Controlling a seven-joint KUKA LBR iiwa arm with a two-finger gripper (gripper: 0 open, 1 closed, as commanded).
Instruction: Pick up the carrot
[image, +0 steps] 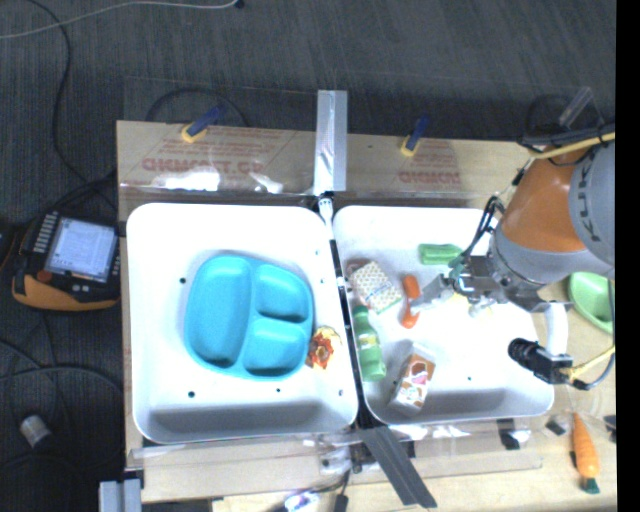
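The carrot (410, 301) is a small orange piece lying in the left-middle of the right bin (500, 398). My gripper (440, 290) hangs low over that bin just to the carrot's right, pointing left at it, with a small gap between them. The grey arm with its orange band (545, 205) comes in from the right and hides part of the bin's right side.
Around the carrot lie a patterned packet (372, 284), a green bottle (367, 342), a green piece (438, 254) and a small carton (413, 381). The left bin (160, 400) holds a blue divided plate (250, 315) and a small toy (322, 348). A second carrot (585, 455) lies outside, bottom right.
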